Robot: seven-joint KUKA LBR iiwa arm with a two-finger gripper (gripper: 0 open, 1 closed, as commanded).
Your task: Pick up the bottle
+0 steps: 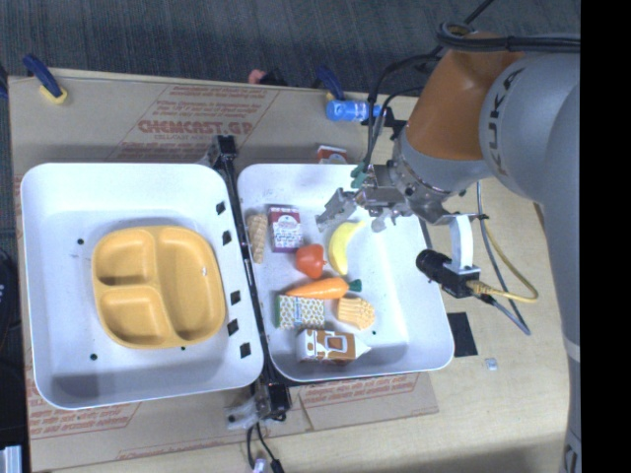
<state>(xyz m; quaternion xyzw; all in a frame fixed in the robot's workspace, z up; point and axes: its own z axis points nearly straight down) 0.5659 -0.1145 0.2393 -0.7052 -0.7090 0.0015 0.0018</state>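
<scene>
1. Grey arm with orange band (463, 106) reaches in from the right; its hand (357, 210) hangs over the upper part of the right shallow white bin (419, 313).
2. Hand fingers: cannot tell whether apart or together, too small and cluttered; nothing visibly between them.
3. No clear bottle shape among the items; the nearest candidate is a small carton-like white and brown container (330, 344) lying on its side at the near edge of the right bin, well apart from the hand.
4. Yellow banana-shaped toy (342, 245) lies just below the hand, beside a small red round toy (310, 259).
5. Orange carrot toy (317, 288) lies across the bin middle, with a green-patterned pale packet (300, 311) and a yellow waffle-textured piece (356, 311) just below it.
6. Small red and white box (285, 228) sits upper left in the right bin, next to a tan corn-like stick (258, 236) near the left wall.
7. Left shallow white bin (59, 363) holds a yellow plastic divided tray (158, 286).
8. Both bins sit on brown printed cardboard (187, 116) on the surface.
</scene>
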